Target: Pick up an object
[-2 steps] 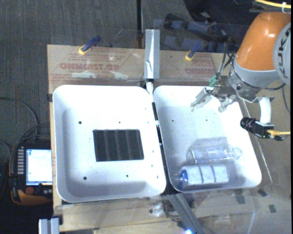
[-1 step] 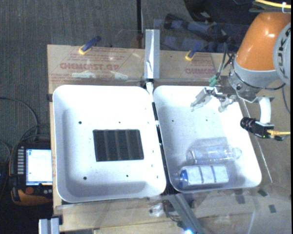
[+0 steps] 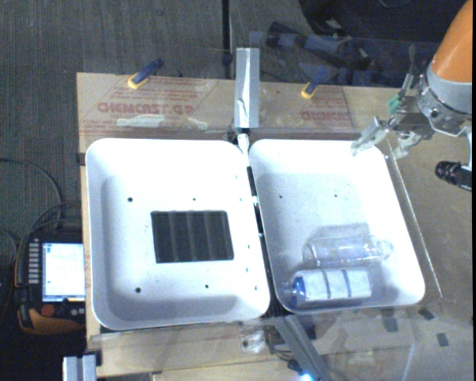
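Camera view: clear bottle [image 3: 347, 245] lying sideways (cap rightward), right bin [image 3: 317, 173].

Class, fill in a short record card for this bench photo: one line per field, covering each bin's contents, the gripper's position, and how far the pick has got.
left bin: holds a dark ribbed rectangular tray, lying flat near its middle
right bin: holds a clear plastic bottle and, in front of it, a blue-and-white bottle, both on their sides
gripper: over the right bin's far right corner, holding nothing visible
pick status: not yet made
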